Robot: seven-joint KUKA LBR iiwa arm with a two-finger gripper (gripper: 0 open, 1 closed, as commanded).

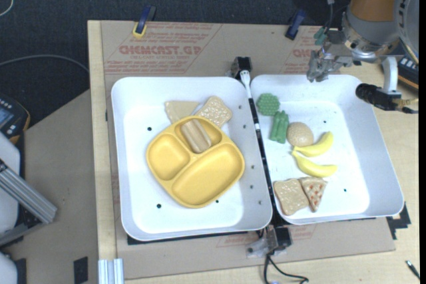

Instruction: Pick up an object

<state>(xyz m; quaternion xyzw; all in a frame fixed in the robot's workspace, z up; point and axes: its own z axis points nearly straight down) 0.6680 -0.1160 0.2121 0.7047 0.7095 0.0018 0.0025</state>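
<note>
above right bin (373, 143) far rim, gripper (321, 71), fingers seemingly empty

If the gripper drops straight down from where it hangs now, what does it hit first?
Most likely the far rim of the right white bin, or bare floor just inside it. The gripper points down over that back edge, apart from the green toy broccoli. Depth is hard to judge.

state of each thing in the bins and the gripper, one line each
yellow divided plate: flat in left bin, sausage in one compartment
crackers: flat, tucked under plate's far rim
broccoli: loose in right bin
bananas: two, lying together
bread slice: flat, beside pizza slice
gripper: above right bin's far edge
</note>
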